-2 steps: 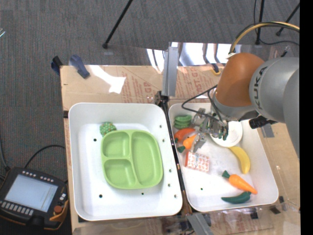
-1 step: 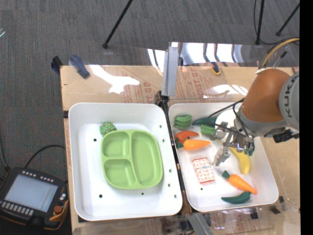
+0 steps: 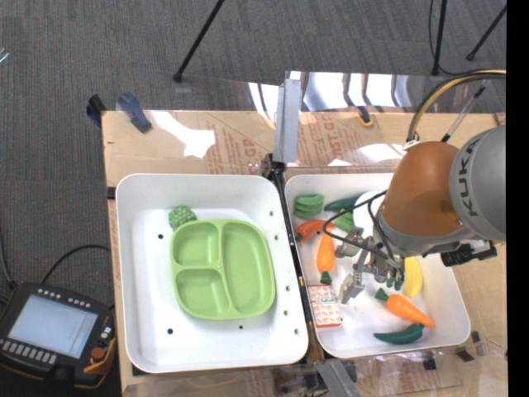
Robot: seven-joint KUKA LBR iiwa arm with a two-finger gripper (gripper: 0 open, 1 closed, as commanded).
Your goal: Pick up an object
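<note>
- The toy food is heaped in the right bin (image 3: 459, 321), which looks like the stock the arm picks from; the left bin (image 3: 132, 222) carries a green divided plate (image 3: 223, 269), probably a place for picked things to go.
- The hand (image 3: 357, 281) hangs low inside the right bin, over the white floor between the pieces, so I judge it is going for something in the middle of the pile.
- Its fingers point down and stand a little apart, with nothing between them that I can see: the hand is open and grips nothing.
- An orange carrot (image 3: 326, 253) lies just beside the hand on the side toward the left bin; it seems the likeliest thing to be picked, though I cannot say for sure which piece is meant.
- A small red and white carton (image 3: 326, 306) lies just below the hand, against the bin's inner wall.
- On the arm's side of the hand sit a yellow piece (image 3: 412, 276), a second carrot (image 3: 408, 309) and, further toward the near rim, a dark green pepper (image 3: 402, 333).
- Beyond the hand, toward the far rim, lie pale green slices (image 3: 309, 205).
- The arm (image 3: 430, 197) reaches in from the right of the table (image 3: 190, 143), bent over so the orange band sits above the bin and the wrist drops steeply to the hand.
- A small green knobbly piece (image 3: 182, 216) rests far from the hand, touching the plate's far corner.
</note>
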